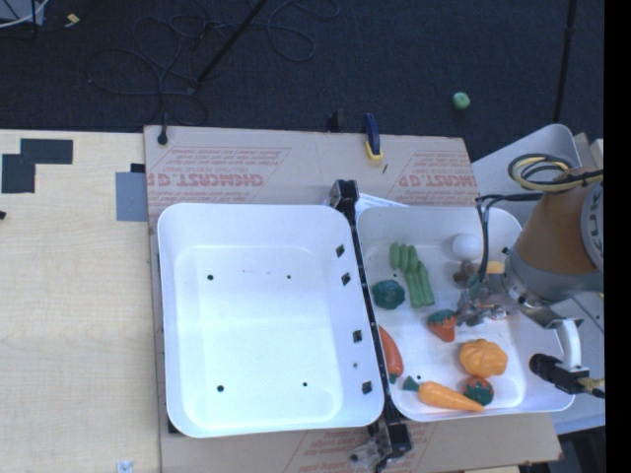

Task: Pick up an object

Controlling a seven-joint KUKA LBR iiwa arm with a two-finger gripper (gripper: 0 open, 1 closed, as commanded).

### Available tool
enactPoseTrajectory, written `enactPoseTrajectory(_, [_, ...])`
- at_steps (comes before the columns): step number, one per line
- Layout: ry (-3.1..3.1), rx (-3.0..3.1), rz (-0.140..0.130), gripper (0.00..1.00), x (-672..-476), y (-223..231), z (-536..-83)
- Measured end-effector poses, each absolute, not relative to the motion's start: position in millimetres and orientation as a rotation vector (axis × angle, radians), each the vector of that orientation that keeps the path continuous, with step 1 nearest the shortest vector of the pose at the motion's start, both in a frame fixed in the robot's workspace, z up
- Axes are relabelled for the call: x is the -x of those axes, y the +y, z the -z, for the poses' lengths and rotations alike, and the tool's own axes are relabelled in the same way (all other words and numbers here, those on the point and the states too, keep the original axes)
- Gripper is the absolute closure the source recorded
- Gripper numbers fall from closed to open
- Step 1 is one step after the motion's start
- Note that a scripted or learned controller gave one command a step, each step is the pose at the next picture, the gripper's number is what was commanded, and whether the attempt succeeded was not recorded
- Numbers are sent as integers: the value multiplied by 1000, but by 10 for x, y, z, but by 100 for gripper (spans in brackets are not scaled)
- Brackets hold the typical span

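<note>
Low over the right bin [513, 227], the gripper [480, 304] hangs beside a small red toy [443, 325]; whether its fingers are closed cannot be told. An orange toy [482, 357] lies nearby.

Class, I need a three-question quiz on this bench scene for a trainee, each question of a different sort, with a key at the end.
1. True or false: the carrot lies in the left bin.
2. Which thing lies nearest the claw? A) the green beans B) the small red piece C) the carrot
3. Fill in: the white ball lies near the right bin's ____ edge, far or near.

Key: 1 false, since it lies in the right bin. 2 B. 3 far.
</note>
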State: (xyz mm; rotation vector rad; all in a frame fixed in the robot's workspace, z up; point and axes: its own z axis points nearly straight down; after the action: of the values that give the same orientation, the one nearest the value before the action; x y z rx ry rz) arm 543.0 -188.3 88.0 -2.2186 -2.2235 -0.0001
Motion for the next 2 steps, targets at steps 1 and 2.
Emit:
enactPoseTrajectory(1, [-2228, 2217, 4, 100, -6073, -1540, -879])
enactPoseTrajectory(2, [-2224, 2218, 1, 100, -6349, -1358, -878])
